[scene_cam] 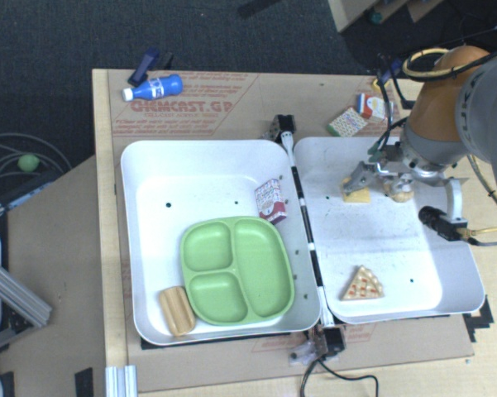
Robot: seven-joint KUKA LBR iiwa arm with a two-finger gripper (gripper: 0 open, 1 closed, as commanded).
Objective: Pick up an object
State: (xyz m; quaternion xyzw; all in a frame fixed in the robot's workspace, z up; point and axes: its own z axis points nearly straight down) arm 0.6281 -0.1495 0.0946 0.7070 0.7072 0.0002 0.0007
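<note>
Two bins (140, 222); one green plate (236, 270); one pizza slice (362, 285); claw (379, 180) state unclear.

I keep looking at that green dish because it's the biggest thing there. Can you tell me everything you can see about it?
The green plate is a pale green, smooth, plastic-looking dish with rounded corners, divided by raised ridges into three compartments, all of them bare. It lies flat and right side up in the left bin, toward its near edge, turned slightly askew. A tan, ridged wafer-like block lies against its near-left corner. A small red-and-white carton lies just beyond its far edge.
</note>
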